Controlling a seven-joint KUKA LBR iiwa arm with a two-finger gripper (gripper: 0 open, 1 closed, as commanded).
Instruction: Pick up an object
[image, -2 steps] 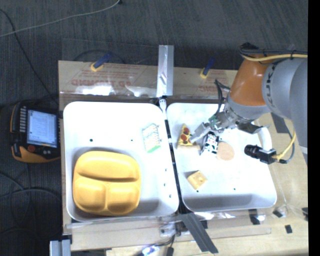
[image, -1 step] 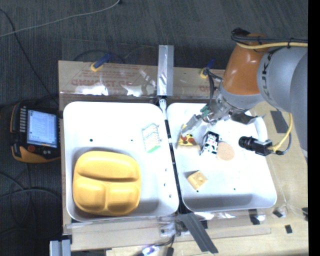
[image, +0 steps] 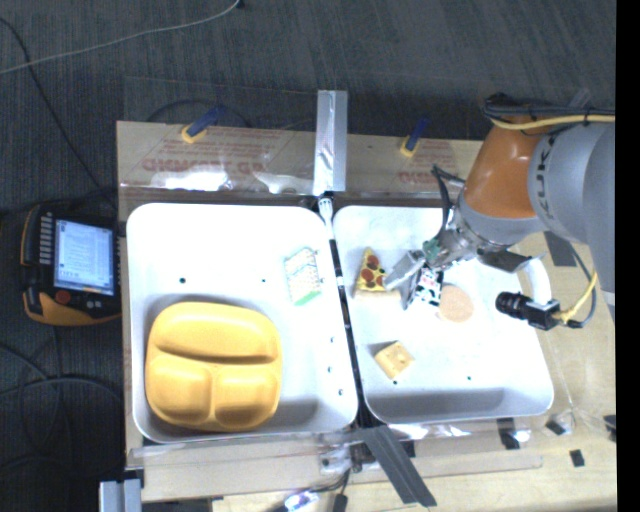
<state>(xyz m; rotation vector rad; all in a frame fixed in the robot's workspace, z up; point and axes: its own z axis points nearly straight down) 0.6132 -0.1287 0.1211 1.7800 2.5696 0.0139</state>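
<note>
Lying touching the tool (image: 414, 283), grip state unclear: black-and-white object (image: 430, 288), beside pizza slice (image: 371, 271).

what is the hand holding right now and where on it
It cannot be told. The hand is low in the right bin, over a small black-and-white object, beside a pizza slice toy and a tan disc.

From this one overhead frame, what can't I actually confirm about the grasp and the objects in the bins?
- Gripper: too small and blurred in the camera view to tell whether it holds anything.
- Black-and-white object: partly covered by the gripper; identity and contact unclear.
- Clear packet in the left bin: see-through, contents unreadable.
- Pink disc: too small to identify.
- Arm: cut off by the right edge.
</note>
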